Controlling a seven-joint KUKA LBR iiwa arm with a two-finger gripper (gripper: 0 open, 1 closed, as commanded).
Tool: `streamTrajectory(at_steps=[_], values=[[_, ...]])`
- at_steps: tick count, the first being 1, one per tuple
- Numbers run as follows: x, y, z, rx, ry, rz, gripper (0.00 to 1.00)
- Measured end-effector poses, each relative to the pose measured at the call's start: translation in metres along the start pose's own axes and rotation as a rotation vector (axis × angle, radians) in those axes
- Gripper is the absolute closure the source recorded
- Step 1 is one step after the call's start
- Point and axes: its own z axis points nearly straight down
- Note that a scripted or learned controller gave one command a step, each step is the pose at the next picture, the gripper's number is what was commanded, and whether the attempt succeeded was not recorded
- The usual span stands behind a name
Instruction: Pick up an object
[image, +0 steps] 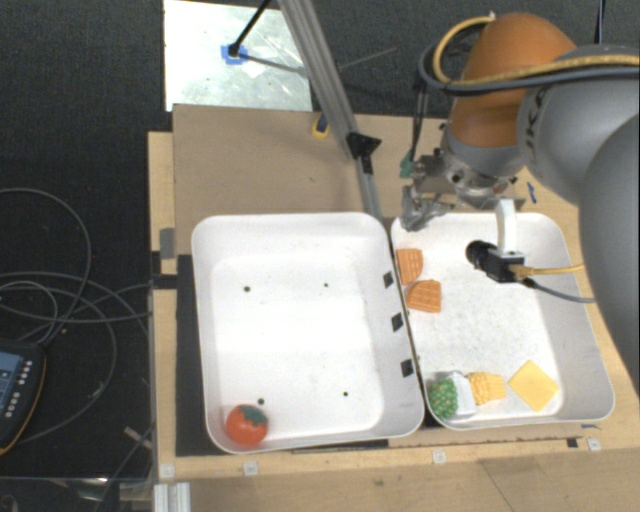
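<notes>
My gripper (420, 213) hangs over the far left corner of the right bin (592, 372), just above and behind an orange waffle-like piece (409, 264). A second orange piece (425, 296) lies right beside the first, a little nearer the front. At the right bin's front edge sit a green pea-pod toy (443, 398), a yellow corn piece (487, 386) and a yellow cheese slice (533, 385). A red tomato (246, 424) rests in the front left corner of the left bin (203, 245). I see nothing held in the gripper.
A black part on a yellow cable (492, 259) hangs from the arm over the middle of the right bin. A grey pole (335, 90) slants down to the back edge between the bins. Black clips (396, 320) line the shared wall.
</notes>
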Motion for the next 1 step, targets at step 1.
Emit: streamTrajectory(at_steps=[1], values=[[0.0487,-0.0013,0.0083,0.000,0.000,0.000,1.00]])
